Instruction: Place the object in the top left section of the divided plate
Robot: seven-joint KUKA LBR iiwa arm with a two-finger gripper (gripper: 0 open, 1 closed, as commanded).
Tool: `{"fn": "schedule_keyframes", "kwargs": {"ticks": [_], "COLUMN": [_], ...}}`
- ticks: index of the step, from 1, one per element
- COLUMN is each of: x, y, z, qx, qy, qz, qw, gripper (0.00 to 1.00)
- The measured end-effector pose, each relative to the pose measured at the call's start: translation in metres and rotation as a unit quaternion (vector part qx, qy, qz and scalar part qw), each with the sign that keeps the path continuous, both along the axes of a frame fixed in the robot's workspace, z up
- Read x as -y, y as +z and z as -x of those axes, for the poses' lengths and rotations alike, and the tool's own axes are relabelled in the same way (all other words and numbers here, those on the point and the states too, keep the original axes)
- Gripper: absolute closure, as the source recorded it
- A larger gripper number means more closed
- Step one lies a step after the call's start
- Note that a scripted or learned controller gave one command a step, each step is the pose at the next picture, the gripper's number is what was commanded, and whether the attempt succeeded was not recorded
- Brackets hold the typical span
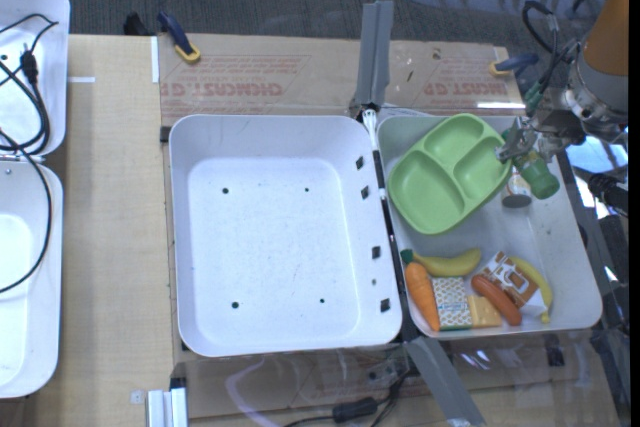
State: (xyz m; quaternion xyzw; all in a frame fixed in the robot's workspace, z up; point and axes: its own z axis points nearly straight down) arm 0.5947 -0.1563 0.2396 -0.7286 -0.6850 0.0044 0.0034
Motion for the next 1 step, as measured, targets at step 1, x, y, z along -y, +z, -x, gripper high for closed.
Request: {"fn": "schedule_keyframes", "kwargs": {"ticks": [1], "x": [0.0016], "y": [-0.0269], "z": [0.0050], "qx": [0.004], "qy": [-0.092], "qz": [0.0073], "qw": [0.9957], "gripper": [1.00]}}
